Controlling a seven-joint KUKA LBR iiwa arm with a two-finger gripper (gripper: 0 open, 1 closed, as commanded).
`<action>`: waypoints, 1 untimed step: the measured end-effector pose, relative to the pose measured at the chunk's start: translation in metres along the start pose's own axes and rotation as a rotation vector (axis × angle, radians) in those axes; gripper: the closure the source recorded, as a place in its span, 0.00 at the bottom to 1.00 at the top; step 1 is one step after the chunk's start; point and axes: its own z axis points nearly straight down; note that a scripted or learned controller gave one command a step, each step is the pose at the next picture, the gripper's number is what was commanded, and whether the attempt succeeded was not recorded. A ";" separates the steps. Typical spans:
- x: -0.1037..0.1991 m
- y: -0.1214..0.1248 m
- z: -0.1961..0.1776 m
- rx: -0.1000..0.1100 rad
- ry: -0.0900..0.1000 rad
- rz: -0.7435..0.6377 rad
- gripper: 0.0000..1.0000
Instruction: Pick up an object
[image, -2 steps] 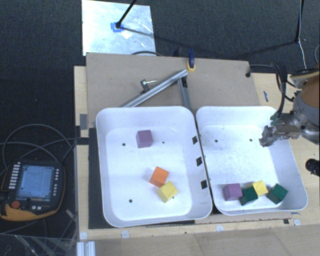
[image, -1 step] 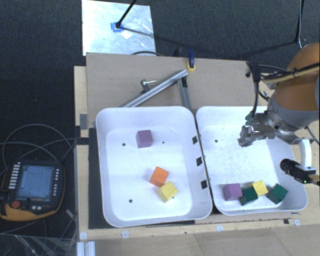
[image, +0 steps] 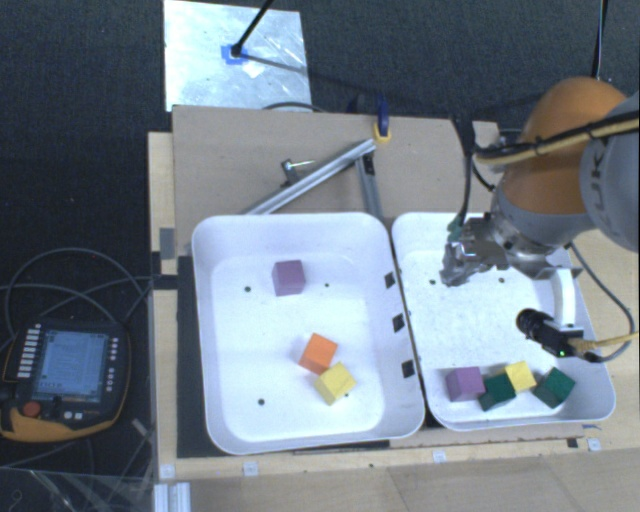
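the nearest things i could pick are in the right bin (image: 420, 300), in a row along its front wall: a purple cube (image: 464, 382), a dark green cube (image: 496, 390), a small yellow cube (image: 520, 375) and another green cube (image: 554, 386). the first three touch each other or nearly so; the last one is just beside them, near the front right corner.

the gripper (image: 456, 268) hangs over the back part of the same bin, near its left wall, and i see nothing held in it. whether its fingers are wide or narrow i cannot tell from this angle. so the row lies toward the front from the gripper, with the purple cube the closest and the most free on its left side. i judge this one the easiest.

in the left bin (image: 215, 300) lie a purple cube (image: 288, 277) alone at the back, and an orange cube (image: 318, 352) touching a yellow cube (image: 336, 382); these are farther, across the two bin walls.
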 end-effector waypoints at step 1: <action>0.047 0.007 0.011 0.001 0.000 0.000 1.00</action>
